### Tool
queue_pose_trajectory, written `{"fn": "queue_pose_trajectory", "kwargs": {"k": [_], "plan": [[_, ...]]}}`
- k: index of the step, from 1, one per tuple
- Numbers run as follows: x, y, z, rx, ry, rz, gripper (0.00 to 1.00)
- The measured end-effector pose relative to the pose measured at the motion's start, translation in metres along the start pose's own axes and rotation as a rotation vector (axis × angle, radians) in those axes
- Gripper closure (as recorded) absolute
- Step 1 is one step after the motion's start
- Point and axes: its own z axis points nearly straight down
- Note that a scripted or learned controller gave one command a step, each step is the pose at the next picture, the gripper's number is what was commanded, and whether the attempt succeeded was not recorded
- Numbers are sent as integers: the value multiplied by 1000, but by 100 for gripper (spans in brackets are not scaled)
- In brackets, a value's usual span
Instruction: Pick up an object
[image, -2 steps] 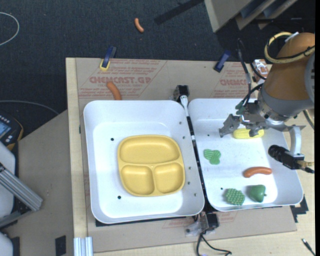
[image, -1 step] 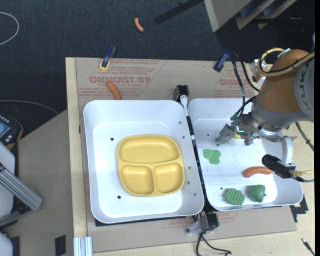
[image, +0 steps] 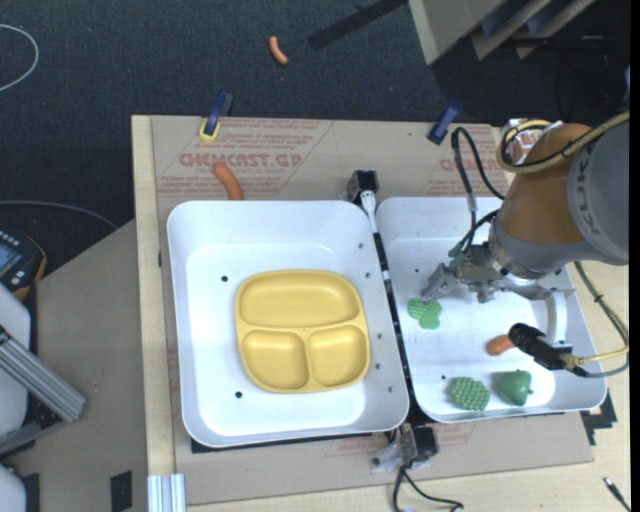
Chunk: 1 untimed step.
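Note:
My gripper (image: 460, 289) hangs over the middle of the right bin (image: 430, 222), with its two grey fingers spread apart and nothing between them. A small green leafy piece (image: 427, 314) lies just below and left of the left fingertip, apart from it. Further toward the front of the same bin lie a small orange piece (image: 499, 346), a bumpy green round thing (image: 468, 393) and a green pepper-like thing (image: 515, 386).
The left bin (image: 200, 250) holds a yellow three-compartment plate (image: 300, 330). An orange piece (image: 229, 181) lies on the cardboard behind the left bin. A black divider clip (image: 364, 186) sits where the bins meet at the back.

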Motion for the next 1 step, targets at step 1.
{"fn": "queue_pose_trajectory", "kwargs": {"k": [1], "plan": [[0,1,22,-5,0,0,0]]}}
